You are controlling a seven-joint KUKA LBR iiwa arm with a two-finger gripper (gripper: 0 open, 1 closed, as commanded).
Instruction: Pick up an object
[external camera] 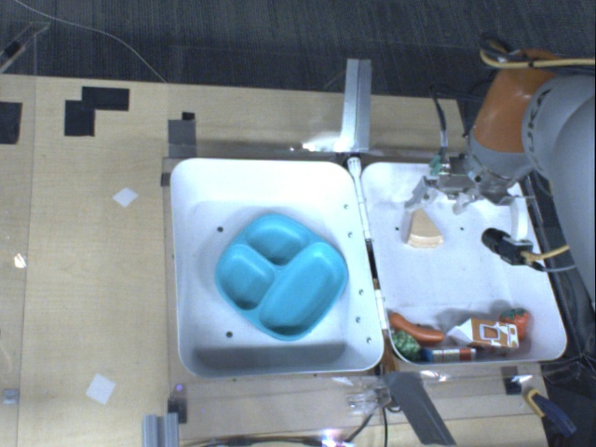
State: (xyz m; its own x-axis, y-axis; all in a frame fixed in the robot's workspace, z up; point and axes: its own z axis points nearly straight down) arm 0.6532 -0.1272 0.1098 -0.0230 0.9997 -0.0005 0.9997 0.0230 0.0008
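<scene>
Grey pincer [445,191] sits over right bin [484,287] far end, fingers spread, nothing between them. Tan wedge [425,230] lies just below it, apart. Toy clutter along near wall. Blue divided dish [281,275] in left bin [196,250].

The grey arm [559,128] with its orange band [507,110] reaches in from the right, wrist bent downward, its gripper [445,192] hanging low with fingers spread apart.
</scene>
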